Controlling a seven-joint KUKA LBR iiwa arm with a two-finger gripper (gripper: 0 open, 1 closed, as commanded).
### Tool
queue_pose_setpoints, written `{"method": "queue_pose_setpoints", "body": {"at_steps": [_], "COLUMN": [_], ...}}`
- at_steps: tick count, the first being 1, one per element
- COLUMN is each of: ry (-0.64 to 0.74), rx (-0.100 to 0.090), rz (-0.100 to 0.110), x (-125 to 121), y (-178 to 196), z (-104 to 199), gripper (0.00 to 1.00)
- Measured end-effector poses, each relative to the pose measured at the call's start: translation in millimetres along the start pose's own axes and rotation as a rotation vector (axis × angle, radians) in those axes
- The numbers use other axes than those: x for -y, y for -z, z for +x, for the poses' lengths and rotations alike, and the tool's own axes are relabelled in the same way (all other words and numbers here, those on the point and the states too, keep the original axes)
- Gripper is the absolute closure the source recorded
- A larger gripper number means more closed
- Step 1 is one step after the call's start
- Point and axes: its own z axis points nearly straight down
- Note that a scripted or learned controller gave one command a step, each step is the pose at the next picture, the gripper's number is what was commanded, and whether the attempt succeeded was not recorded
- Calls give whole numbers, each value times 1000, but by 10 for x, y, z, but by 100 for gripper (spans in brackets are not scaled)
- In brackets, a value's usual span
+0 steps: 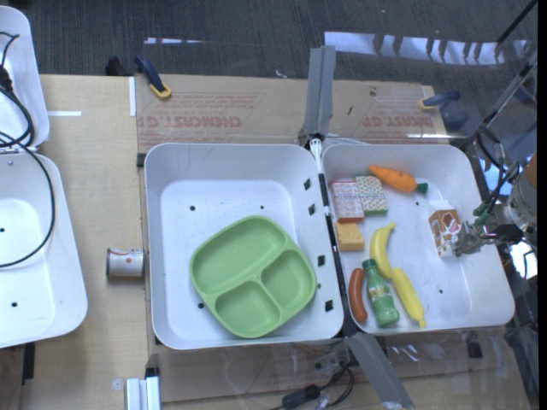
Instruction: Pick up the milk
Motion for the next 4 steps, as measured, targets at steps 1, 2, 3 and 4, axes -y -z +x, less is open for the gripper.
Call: {"method": "queue_pose_setpoints", "body": {"at_steps": [1, 2, 3, 4], "ry": [-137, -65, -68, 315], "rx": [1, 1, 2, 0], "rz": [0, 2, 8, 0], "x": [-29, -138, -140, -28], "y": [175, -269, -213, -263], "z": [887, 1149, 1131, 873], "gripper": [100, 100, 100, 100]}}
